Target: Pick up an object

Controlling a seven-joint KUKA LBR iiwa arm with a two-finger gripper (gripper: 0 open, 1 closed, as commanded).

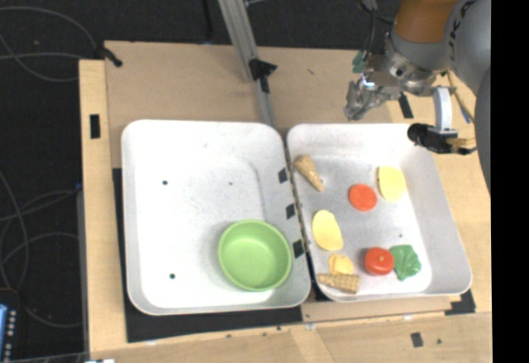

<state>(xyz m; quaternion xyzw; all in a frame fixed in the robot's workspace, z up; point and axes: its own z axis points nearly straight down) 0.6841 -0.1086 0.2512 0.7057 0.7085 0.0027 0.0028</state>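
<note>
The claw (361, 101) is seen above the right bin's (438, 270) far rim; how far it is parted cannot be told, and nothing is seen held. The toy foods lie well apart from it, the orange ball (362, 197) and yellow slice (391, 183) nearest. A round piece may be nudged aside. No writing can be read.
</note>
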